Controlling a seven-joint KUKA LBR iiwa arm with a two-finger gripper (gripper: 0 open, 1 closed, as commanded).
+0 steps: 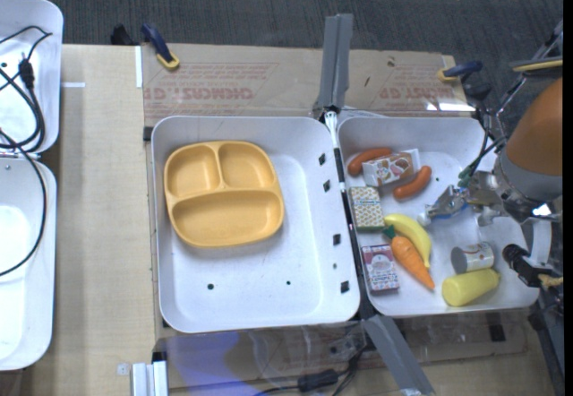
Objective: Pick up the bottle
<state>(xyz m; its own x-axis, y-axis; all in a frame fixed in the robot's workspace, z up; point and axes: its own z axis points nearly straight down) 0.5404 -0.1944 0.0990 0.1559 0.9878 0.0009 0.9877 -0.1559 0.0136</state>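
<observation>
The bottle (468, 287) is yellow and lies on its side in the front right corner of the right bin (421, 128). My gripper (446, 206) hangs over the middle of that bin, reaching in from the right, up and to the left of the bottle and apart from it. Nothing shows in its grasp. A grey can (473, 257) lies between the gripper and the bottle, just above the bottle.
The right bin also holds two sausages (412, 184), a small carton (390, 168), a green box (365, 207), a banana (410, 231), a carrot (414, 262) and a red box (380, 268). A yellow divided plate (224, 193) sits in the left bin (179, 296).
</observation>
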